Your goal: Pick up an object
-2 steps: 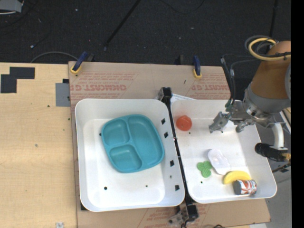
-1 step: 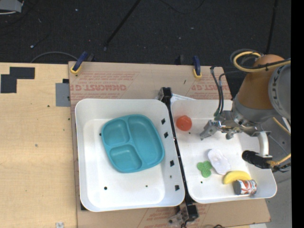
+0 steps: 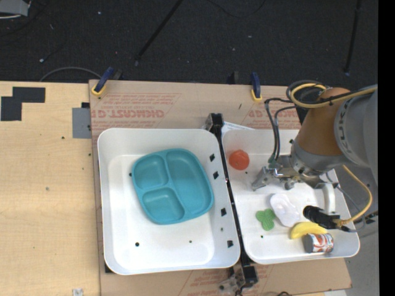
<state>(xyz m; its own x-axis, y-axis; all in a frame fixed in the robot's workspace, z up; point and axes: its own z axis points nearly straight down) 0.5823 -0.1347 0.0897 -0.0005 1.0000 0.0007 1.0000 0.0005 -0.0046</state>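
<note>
From above, the grey arm with its orange band reaches into the right white bin [image 3: 247, 239], its metal pincer [image 3: 262, 179] low over the bin floor — how far it is open I cannot tell. Near it lie a small orange ball [image 3: 239, 160], a green toy [image 3: 266, 219], a white object [image 3: 285, 209] and a yellow banana [image 3: 307, 229]. In the left white bin [image 3: 117, 251] rests a teal divided plate [image 3: 171, 185].

The teal divided plate [image 3: 171, 185] looks like smooth, glossy plastic. The bins [image 3: 117, 165] are matt white plastic. Beneath them lies rough brown cardboard [image 3: 166, 106].
</note>
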